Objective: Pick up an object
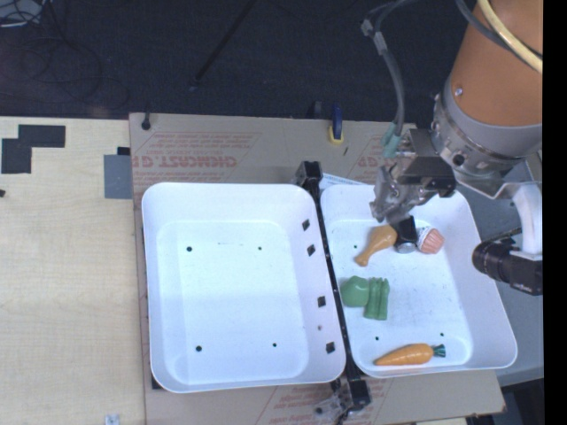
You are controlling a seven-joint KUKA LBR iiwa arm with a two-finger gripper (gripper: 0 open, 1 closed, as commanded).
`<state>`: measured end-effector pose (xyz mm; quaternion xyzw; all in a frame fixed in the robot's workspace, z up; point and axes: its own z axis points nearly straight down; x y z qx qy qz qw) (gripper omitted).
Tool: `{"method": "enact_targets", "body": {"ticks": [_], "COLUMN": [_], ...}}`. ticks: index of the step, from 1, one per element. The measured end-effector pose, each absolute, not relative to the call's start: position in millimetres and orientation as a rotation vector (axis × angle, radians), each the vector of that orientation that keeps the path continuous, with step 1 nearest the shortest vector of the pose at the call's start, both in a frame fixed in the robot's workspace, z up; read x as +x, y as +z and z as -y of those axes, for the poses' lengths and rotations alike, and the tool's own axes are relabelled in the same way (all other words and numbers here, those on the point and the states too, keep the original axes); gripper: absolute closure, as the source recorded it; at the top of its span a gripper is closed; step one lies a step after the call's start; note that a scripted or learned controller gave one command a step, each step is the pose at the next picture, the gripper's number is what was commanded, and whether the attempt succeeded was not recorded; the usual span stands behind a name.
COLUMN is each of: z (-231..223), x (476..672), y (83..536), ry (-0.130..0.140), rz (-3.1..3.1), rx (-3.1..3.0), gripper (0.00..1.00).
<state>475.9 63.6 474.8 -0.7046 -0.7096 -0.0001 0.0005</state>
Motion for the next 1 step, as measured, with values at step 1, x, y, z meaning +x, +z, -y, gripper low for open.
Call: {"method": "enact_targets", "body": {"ticks": [1], "z": [-34.8], "x": [473.1], "y": [279.5], "ry": [0.027], "rz": [2.209], "rx": [-2.215], "gripper": [1.00]}}
